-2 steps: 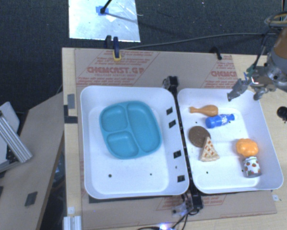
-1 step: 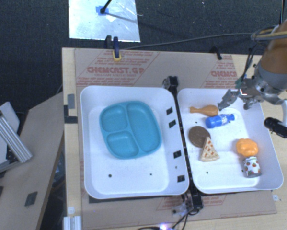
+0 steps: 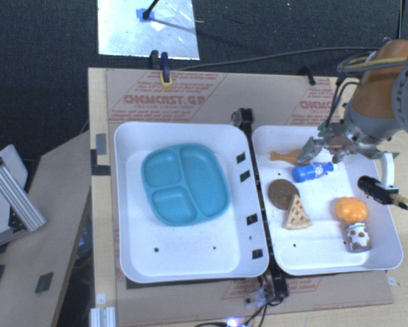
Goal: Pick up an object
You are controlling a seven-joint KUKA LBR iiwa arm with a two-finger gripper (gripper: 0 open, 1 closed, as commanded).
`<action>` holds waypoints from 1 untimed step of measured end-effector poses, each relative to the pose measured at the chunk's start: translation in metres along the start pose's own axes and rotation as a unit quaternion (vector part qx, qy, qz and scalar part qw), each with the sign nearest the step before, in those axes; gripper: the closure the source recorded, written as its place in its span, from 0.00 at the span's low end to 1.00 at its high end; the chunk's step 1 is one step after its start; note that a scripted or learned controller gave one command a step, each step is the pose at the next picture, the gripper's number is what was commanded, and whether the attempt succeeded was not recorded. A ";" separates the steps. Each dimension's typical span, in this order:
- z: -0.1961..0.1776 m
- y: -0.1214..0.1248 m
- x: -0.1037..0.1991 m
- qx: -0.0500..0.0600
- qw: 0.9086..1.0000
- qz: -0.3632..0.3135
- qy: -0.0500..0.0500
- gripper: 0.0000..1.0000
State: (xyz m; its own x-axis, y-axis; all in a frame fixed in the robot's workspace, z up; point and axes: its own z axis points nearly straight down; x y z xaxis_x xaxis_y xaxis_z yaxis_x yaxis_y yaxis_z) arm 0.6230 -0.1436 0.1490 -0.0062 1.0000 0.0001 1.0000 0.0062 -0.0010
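Observation:
The right bin (image 3: 326, 261) holds several small objects. A blue bottle-like toy (image 3: 311, 172) lies at its far middle, beside a tan drumstick-shaped piece (image 3: 284, 157). Nearer the front are a brown round disc (image 3: 281, 192), a waffle-patterned wedge (image 3: 297, 214), an orange ball (image 3: 351, 208) and a small speckled cup (image 3: 357, 237). My gripper (image 3: 324, 154) hangs just above the blue toy's right end. Its fingers are spread open and nothing is between them.
The left bin (image 3: 183, 264) carries a teal divided plate (image 3: 185, 182). A black divider with clips (image 3: 255, 196) runs between the bins. A black cylinder on a white bracket (image 3: 374, 188) juts over the right bin's right side, next to the arm.

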 end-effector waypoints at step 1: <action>0.044 0.003 -0.001 -0.006 1.000 0.002 -0.002 0.00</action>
State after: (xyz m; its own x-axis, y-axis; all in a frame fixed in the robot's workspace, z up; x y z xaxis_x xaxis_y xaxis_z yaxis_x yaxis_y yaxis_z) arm 0.6262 -0.1441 0.1055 -0.0030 1.0000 -0.0031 0.9999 0.0031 0.0119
